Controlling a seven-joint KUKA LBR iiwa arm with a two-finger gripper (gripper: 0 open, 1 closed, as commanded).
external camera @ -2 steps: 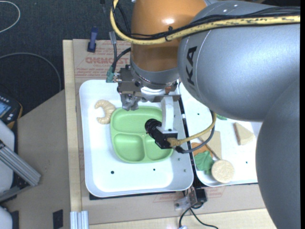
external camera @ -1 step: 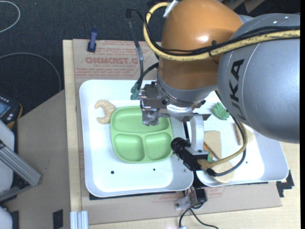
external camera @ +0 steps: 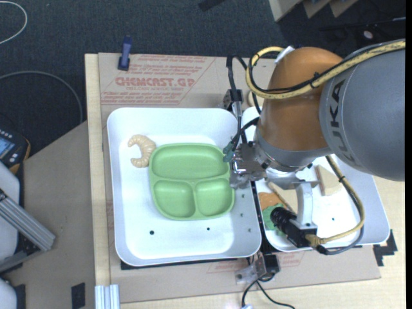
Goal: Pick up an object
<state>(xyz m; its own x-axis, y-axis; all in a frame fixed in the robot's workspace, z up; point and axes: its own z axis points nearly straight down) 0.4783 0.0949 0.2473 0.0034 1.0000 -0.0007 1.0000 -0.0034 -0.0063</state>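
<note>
Far left, off the table [external camera: 96,172]: dark carpet, a grey metal bracket [external camera: 26,227] at lower left, a dark device [external camera: 11,150] at the left edge. Table top is a brown board with red print, and a small blue clip [external camera: 124,53] sits near its back left corner.

Left bin [external camera: 129,237], white and shallow, holds two things. A beige curved piece, croissant-shaped toy [external camera: 141,150], lies in the bin's upper left part, touching or just beside the left rim of the green tray. The green tray [external camera: 191,180] has three compartments, one long across the top and two smaller below; it sits about mid-bin, shifted toward the right wall. Tray lies flat. Two small dark dots show on the bare bin floor below it.

The hand [external camera: 237,163] is at the tray's right edge, right on the wall between the two bins. Fingers are too small and hidden under the wrist, so whether it's released or clenched: cannot tell. Can't tell if it touches the tray rim either.

Right bin [external camera: 376,217] is mostly covered by the arm [external camera: 335,108], orange band and grey body above. An orange object [external camera: 269,200] peeks out beneath the wrist, near the bin's left wall. A black connector with a yellow cable [external camera: 293,230] hangs over the bin's front part.
</note>
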